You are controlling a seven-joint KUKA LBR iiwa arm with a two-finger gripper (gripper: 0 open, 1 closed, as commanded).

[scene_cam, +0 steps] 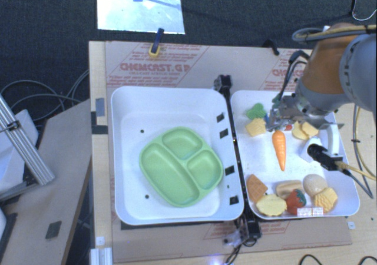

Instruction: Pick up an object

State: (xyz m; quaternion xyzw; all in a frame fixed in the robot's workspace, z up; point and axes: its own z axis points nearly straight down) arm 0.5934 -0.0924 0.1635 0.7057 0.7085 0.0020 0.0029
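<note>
My gripper (pixel 275 121) is low over the right bin (pixel 347 202), near its far middle. An orange toy carrot (pixel 280 149) lies lengthwise just below it, its wide end right at the gripper's tip. Whether the carrot is between the fingers cannot be made out. A yellow chunk (pixel 255 127) and a green leafy piece (pixel 255 111) sit just left of the gripper. Pale yellow slices (pixel 304 131) lie to its right.
Along the right bin's near edge are a tan cracker (pixel 256 187), a yellow round piece (pixel 271 205), a bun (pixel 288 187), a red item (pixel 296 199), a beige egg shape (pixel 314 184) and a yellow waffle piece (pixel 326 199). The left bin (pixel 132 111) holds a green divided plate (pixel 181 166).
</note>
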